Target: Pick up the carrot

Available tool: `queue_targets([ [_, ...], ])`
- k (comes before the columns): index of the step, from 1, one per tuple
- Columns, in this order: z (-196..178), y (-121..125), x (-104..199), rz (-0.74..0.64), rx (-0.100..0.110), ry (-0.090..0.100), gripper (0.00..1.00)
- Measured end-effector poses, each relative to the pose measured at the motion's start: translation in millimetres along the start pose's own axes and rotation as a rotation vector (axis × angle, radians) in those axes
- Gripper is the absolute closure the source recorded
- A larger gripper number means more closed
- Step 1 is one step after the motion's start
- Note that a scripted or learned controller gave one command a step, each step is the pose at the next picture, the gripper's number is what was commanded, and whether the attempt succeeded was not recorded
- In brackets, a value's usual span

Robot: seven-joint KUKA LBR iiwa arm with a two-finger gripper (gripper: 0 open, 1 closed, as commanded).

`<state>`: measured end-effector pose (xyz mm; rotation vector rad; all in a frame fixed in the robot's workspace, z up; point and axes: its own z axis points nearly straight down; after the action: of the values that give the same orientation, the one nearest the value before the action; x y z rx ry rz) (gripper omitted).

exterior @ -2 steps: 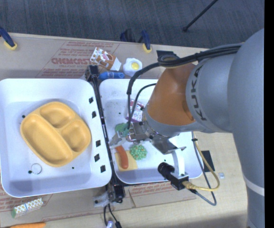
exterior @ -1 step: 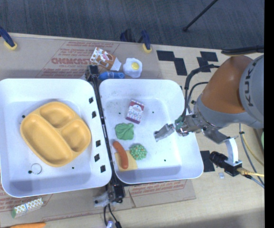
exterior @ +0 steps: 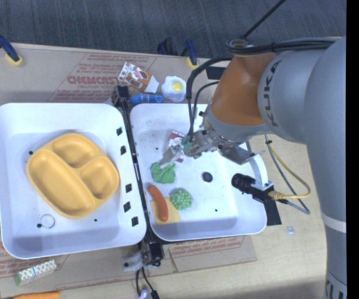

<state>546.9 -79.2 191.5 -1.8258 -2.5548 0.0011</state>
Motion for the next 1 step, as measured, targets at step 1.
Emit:
queue_targets([
  [1, 0.1, -27.8, 68.0, 0.342, 0.004, 0.002, 0.0],
])
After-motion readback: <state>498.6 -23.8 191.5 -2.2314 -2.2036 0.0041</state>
